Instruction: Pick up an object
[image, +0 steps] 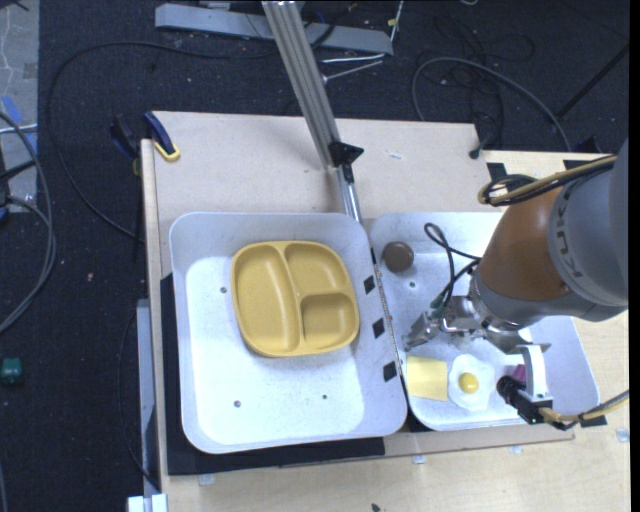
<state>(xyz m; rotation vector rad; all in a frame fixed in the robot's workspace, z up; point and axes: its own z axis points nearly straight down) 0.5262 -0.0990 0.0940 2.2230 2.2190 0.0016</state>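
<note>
A wooden bench (420, 160) carries two shallow white bins side by side. The left bin (270, 400) holds a yellow divided plate (295, 298), lying flat with three compartments. The grey arm (560, 250), with its orange band, reaches in from the right and hangs over the right bin (580, 375). Its gripper (440, 325) is low in that bin near the left wall; I cannot tell how it is set, and I see nothing in it. Near the bin's front edge lies a pale yellow block (427, 379), touching a toy fried egg (470, 383) on its right. A small brown ball (398, 257) sits near the bin's back left corner, apart from the gripper.
</note>
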